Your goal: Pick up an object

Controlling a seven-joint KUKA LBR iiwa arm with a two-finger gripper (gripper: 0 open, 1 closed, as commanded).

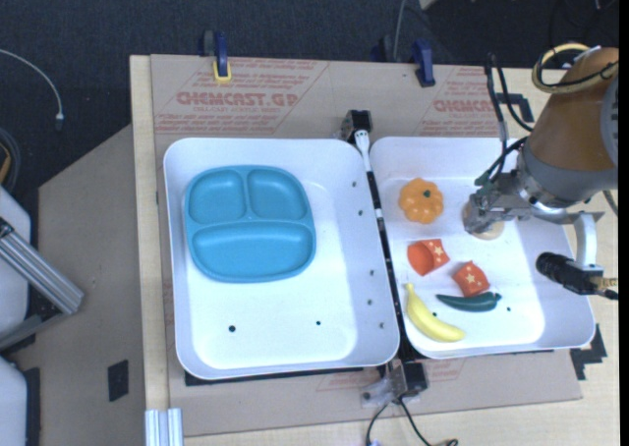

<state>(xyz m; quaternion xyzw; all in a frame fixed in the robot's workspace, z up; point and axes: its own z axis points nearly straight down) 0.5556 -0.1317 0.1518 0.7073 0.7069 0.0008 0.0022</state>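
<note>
In the right bin [521,331] lie an orange pumpkin-shaped toy [421,200], a red pepper piece [428,255], a red strawberry-like piece [471,278], a dark green chili [470,303] and a yellow banana [430,316]. My gripper [484,219] hangs low over the bin's upper right part, to the right of the pumpkin toy and above the red pieces. A small tan object shows just under its tip. The wrist hides its fingers.
The left bin [275,346] holds a blue divided plate [252,223]. Blue clamps [218,49] sit on the bench's back edge. A black fitting [564,272] sticks in at the right bin's right rim. Cables run behind the arm.
</note>
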